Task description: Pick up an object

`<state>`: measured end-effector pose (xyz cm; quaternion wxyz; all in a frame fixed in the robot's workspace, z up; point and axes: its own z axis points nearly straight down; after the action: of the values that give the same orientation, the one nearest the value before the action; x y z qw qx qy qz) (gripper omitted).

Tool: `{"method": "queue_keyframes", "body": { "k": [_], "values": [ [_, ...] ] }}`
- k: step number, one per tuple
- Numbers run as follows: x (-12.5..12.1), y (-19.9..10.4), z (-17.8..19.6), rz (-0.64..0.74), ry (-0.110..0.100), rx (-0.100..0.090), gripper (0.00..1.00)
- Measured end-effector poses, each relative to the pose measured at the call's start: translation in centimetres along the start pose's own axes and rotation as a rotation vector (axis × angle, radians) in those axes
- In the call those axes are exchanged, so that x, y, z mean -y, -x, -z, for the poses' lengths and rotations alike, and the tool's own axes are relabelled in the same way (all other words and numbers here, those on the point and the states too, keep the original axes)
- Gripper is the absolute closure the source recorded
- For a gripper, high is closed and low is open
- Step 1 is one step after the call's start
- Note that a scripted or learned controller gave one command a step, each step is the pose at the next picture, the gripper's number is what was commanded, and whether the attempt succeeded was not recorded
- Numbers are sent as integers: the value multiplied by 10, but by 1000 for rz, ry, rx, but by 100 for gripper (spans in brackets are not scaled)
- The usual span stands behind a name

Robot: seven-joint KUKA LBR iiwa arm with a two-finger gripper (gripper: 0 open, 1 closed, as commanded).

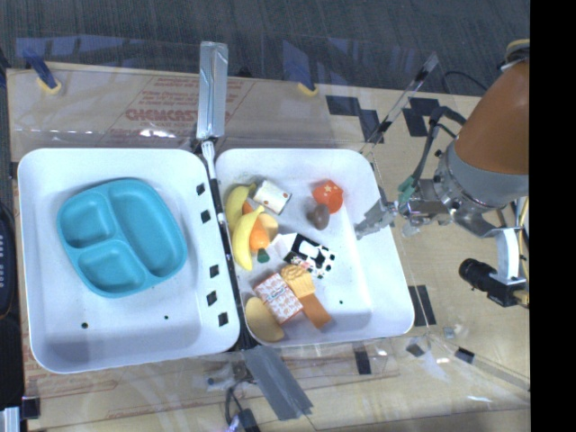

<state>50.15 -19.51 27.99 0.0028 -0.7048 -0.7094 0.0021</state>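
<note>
The right bin holds a loose pile of objects. Two yellow bananas lie along its left side, with an orange piece against them. A white box lies near the back, and a red-orange block and a brown rounded piece sit to its right. A black-and-white patterned toy is at the middle. A red patterned packet and an orange-tan block lie toward the front. My gripper hangs over the bin's right rim, right of the brown piece, with nothing seen in it.
The left bin holds a blue divided plate. A metal post stands at the back between the bins. The grey arm with its orange band fills the right side, with cables running up from the wrist.
</note>
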Motion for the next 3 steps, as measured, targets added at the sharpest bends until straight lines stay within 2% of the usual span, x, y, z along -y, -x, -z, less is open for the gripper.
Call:
{"method": "queue_keyframes", "body": {
  "k": [1, 2, 3],
  "values": [
    [26, -61, -121, 10, -11, -5, 0],
    [-32, -66, -167, 140, 35, 11, 0],
    [16, -71, -182, 184, 25, 3, 0]
  ]
}}
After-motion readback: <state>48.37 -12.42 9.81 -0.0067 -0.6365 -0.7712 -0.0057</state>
